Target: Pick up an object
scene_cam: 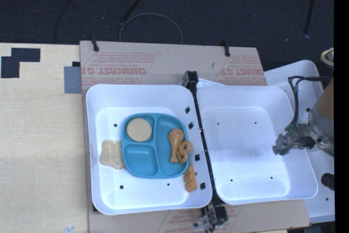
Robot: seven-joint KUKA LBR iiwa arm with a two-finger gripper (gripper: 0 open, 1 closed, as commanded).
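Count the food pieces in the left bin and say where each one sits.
5. On the blue tray: a round cracker, a drumstick and a pretzel. A toast slice lies left of the tray; another tan piece lies beside its lower right corner.

arm: comes in from the right side, low in the picture. we see just the end part of it.
wrist: grey and chunky, near the right edge, with a bit of orange-brown up above it.
cable: a thin dark wire [295,101] loops up from the wrist, bends over at the top and runs off to the right.
gripper: [281,145] a small grey metal part that sticks out to the left from the wrist. it sits about level, not tipped up or down.
tips: too small and blurry to make out well.
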